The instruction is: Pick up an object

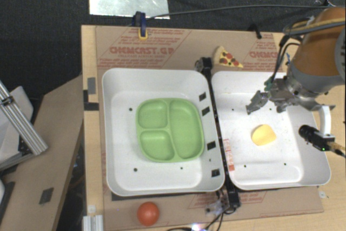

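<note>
Over the right bin (316, 173) the gripper (268, 99) hangs with nothing between its fingers; they look spread apart and clear of the floor. Below and just to the right of it, apart from the fingertips, a yellow lump (263, 135) lies loose on the white floor. Off to its left, the other bin holds a green divided plate (169, 129). Judging by this, the pick has not happened: lowering, closing and lifting all remain.

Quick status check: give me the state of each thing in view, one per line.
Green divided plate: flat in the left bin.
Yellow object: lying in the right bin, not held.
Gripper: above the right bin.
Pizza slice toy: outside the bins.
Red ball: on the board.
</note>
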You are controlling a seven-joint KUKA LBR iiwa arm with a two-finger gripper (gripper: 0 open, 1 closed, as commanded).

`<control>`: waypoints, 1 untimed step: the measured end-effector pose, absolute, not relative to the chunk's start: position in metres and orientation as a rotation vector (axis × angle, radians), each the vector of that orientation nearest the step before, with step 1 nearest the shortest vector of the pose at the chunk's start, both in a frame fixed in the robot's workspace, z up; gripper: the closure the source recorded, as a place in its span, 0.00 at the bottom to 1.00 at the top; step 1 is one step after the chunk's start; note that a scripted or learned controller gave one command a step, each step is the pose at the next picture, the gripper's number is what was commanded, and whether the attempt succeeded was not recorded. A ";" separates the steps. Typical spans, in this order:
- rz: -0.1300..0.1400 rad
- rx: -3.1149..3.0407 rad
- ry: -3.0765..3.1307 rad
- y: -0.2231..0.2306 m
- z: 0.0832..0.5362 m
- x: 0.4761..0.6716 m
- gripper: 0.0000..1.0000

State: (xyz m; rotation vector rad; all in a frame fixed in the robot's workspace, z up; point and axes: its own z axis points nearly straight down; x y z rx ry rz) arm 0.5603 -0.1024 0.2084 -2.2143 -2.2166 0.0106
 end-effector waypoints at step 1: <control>-0.001 -2.218 -2.226 -0.102 0.215 0.563 0.00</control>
